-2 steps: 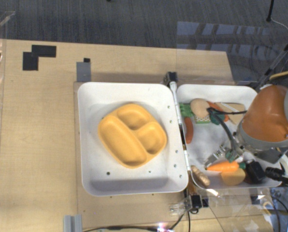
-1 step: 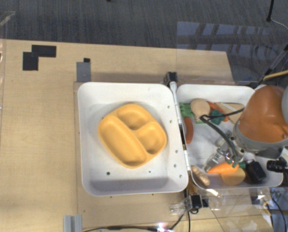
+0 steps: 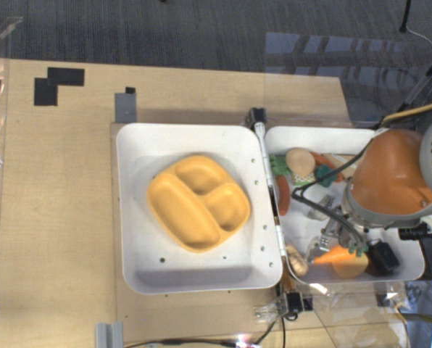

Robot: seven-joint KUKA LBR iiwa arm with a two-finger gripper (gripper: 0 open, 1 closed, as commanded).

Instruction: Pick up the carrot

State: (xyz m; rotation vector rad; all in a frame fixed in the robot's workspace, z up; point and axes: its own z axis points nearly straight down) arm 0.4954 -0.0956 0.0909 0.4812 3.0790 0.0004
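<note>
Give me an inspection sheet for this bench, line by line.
Surface: wooden bench with two white bins side by side.
Job's things: carrot in the right bin, near its front edge.
Clutter: yellow divided tray in the left bin; beige ball and other small items in the right bin.
Grippers: gripper low over the carrot; grasp cannot be told.
Cables: black cable running along the arm.
Surroundings: dark carpet behind the bench.

Left of the claw (image 3: 323,246), a yellow tray (image 3: 198,202) sits in a white bin (image 3: 140,194); the carrot (image 3: 337,254) beside it is orange; the desk (image 3: 49,216) is tan.
</note>
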